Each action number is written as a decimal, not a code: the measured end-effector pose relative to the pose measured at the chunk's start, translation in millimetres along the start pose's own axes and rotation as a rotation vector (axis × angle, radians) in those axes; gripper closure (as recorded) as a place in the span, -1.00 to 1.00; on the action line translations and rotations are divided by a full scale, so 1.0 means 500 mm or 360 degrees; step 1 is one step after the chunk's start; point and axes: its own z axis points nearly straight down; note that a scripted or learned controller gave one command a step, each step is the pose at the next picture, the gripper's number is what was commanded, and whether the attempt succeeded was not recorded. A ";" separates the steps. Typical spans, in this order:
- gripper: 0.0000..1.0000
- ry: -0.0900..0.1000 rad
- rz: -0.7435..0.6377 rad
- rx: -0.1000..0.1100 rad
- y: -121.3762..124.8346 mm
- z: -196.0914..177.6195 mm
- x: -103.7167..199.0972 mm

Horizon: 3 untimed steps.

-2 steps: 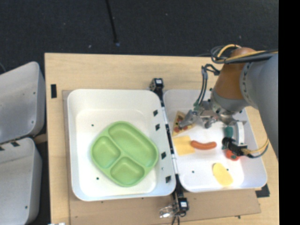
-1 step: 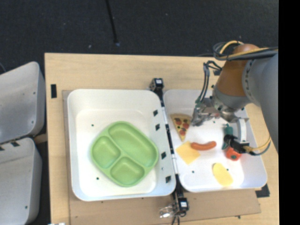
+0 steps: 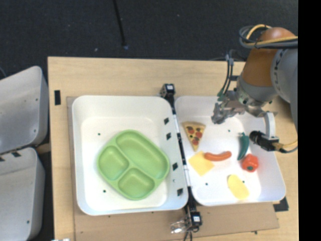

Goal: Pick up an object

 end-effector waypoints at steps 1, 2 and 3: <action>1.00 0.0000 -0.0001 0.0000 0.024 -0.101 -0.002; 1.00 0.0000 -0.0002 0.0001 0.027 -0.184 -0.006; 1.00 0.0003 -0.0003 0.0013 -0.007 -0.155 0.087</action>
